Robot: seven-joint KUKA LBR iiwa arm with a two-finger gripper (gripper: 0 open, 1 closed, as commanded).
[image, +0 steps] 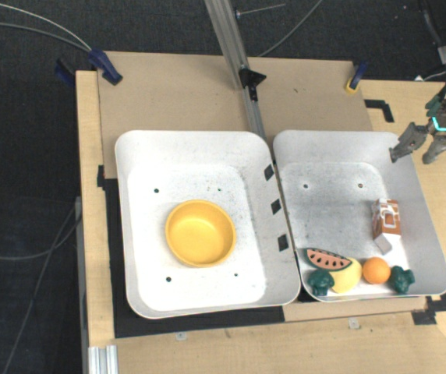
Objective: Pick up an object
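Altogether one yellow bowl [199, 232] left, six small toys right (two broccoli [321, 281]), claw [421, 148] spread, clutching nothing

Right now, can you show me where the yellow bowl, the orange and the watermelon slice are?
yellow bowl [199, 232], camera view, inside bottom.
orange [376, 271], camera view, middle of its top.
watermelon slice [321, 259], camera view, red flesh.

I see matt white plastic bins [199, 150], scuffed grey in the right one, a smooth glossy yellow bowl [199, 232], a matt brown wooden-looking bench [176, 92], and a brushed metal rail [227, 29].
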